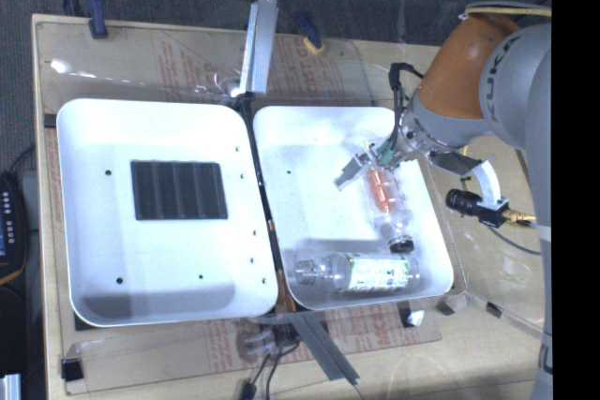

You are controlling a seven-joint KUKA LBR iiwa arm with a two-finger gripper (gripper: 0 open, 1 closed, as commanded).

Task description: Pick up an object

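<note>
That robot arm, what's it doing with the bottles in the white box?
The robot arm reaches in from the right, and its gripper is down in the right bin, at the top end of a small clear bottle with orange inside. It is trying to pick something up, but I can't tell whether it has a grip on the bottle yet. A bigger clear bottle lies on its side along the bin's near edge. The left bin has a dark ribbed panel in it.

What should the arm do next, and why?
Probably lower a little onto the small clear bottle and close. The gripper sits at that bottle's upper end in the right bin, and nothing is seen between its fingers.
</note>
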